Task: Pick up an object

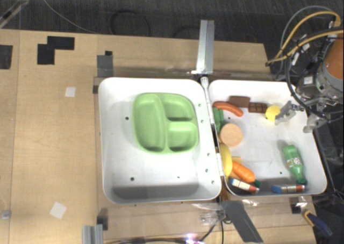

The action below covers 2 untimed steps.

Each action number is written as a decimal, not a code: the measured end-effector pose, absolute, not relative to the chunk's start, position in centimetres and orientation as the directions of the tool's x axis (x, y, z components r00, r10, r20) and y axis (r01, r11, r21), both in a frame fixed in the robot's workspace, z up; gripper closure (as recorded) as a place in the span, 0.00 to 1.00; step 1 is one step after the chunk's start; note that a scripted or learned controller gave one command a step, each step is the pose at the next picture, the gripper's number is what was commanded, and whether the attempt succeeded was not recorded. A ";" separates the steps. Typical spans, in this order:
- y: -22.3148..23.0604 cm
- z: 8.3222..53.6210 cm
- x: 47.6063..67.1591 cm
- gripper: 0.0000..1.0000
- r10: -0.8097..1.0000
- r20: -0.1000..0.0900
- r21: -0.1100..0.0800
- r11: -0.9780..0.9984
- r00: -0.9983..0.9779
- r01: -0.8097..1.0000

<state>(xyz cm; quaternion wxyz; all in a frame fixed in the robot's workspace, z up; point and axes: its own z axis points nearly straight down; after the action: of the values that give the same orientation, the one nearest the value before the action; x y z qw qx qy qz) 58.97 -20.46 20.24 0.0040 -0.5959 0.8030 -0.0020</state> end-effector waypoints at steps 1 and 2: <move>-20.5 10.9 55.4 0.00 -0.990 -0.002 -0.008 0.143 -0.143 -0.990; -20.1 9.1 49.4 0.00 -0.991 0.000 -0.022 0.137 -0.137 -0.990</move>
<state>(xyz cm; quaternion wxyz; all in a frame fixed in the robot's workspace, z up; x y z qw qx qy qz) 49.36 -20.10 9.08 0.0073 -0.6569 0.7539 -0.0085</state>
